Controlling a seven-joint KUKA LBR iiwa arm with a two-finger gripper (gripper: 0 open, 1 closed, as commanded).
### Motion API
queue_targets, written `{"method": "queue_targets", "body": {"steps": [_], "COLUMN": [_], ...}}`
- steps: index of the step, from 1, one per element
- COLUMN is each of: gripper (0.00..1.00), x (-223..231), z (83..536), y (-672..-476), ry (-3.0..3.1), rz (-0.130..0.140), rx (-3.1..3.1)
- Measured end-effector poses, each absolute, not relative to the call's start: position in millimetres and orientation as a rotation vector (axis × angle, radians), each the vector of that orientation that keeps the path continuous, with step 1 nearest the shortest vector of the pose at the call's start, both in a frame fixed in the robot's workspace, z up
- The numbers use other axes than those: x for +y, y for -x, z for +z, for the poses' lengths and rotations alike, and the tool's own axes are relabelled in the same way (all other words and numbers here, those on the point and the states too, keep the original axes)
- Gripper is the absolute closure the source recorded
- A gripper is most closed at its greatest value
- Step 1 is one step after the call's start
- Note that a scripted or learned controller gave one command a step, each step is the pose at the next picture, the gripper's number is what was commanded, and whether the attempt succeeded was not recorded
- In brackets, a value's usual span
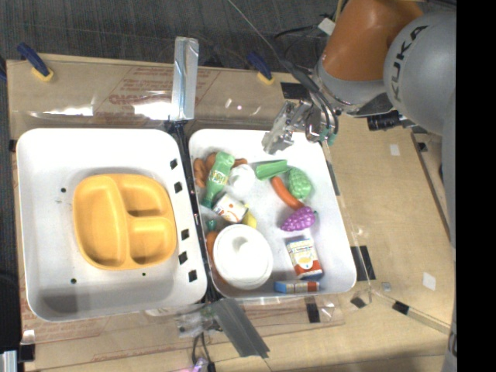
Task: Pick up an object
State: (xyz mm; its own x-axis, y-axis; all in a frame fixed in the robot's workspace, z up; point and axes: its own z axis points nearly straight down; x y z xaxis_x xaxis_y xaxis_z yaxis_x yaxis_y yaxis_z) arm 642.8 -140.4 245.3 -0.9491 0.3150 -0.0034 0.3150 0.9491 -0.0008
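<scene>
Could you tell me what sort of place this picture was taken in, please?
Probably a robotics lab bench set up for grasping trials: a KUKA arm reaches over two white bins, one holding a yellow divided tray, the other toy groceries such as purple grapes.

The claw [280,132] is seen over the right bin's [338,208] far edge; toys are crowded below it, and a yellow tray [124,220] is seen left.

Yellow tray [124,219], purple grapes [298,220], white bins [46,149]
</scene>
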Motion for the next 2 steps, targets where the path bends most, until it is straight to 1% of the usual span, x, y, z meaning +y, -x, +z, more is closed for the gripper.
{"method": "queue_targets", "body": {"steps": [2], "gripper": [1.0], "x": [-139], "z": [268], "y": [-644.9], "ry": [-0.487], "rz": [-0.005], "rx": [3.094]}}
